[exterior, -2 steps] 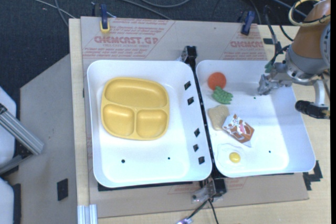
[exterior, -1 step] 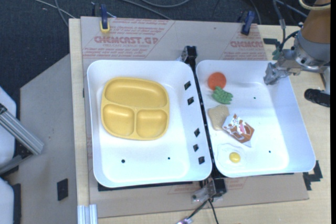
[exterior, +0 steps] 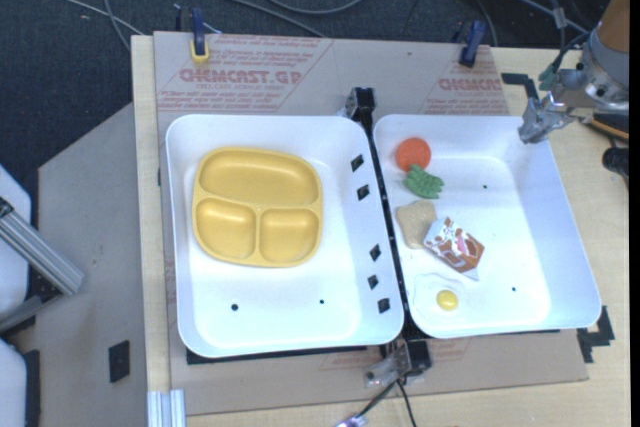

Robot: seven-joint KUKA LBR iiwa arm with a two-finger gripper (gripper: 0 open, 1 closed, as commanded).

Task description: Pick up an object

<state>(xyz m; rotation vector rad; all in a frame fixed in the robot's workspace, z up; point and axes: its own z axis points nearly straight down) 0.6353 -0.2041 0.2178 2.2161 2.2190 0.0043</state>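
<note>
A pale wooden tabletop (exterior: 100,215) stands on dark grey carpet (exterior: 90,25), across which thin cables (exterior: 300,5) trail at the top of the frame. A brown board (exterior: 250,75) lies on the tabletop, held at its upper edge by two clamps (exterior: 198,33); red print on it reads "CHEMCAST GP". Two shallow white bins sit side by side on the board. The left bin (exterior: 200,315) holds a yellow divided plate (exterior: 258,205). The right bin (exterior: 540,245) holds, along its left side, an orange ball (exterior: 412,154), a green toy (exterior: 424,181), a tan piece (exterior: 415,220), a red-and-white packet (exterior: 455,247) and a small yellow object (exterior: 447,299). The gripper (exterior: 535,125) hangs at the bin's upper right corner, well apart from these; whether its fingers are open or closed cannot be told.
</note>
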